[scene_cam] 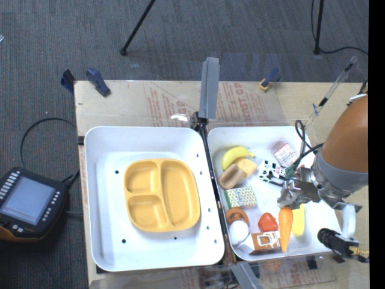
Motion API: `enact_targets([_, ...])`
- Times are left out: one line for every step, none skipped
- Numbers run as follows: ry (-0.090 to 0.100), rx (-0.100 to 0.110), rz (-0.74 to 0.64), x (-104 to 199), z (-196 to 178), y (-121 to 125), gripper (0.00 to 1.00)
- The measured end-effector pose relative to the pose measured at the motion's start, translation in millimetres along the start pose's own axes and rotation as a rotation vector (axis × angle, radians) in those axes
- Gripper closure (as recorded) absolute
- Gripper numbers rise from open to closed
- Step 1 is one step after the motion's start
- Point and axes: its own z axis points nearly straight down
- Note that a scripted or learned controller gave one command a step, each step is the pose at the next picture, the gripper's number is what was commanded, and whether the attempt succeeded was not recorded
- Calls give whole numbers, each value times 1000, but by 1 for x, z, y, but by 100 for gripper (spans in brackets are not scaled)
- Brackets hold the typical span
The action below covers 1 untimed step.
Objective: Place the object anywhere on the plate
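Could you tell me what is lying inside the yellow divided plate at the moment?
The yellow plate sits in the left bin, and all three of its compartments show bare yellow bottoms. Nothing covers it; the end effector hangs over the right bin.

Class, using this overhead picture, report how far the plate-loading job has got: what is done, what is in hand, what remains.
Done: nothing. The yellow plate in the left bin carries no object. In hand: the gripper hangs over the right bin, just above the carrot; a grasp cannot be confirmed. Left: lift an object, carry it across, set it on the plate.
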Motion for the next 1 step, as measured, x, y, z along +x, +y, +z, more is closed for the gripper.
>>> enact_targets([0,0,0,0,0,0,0])
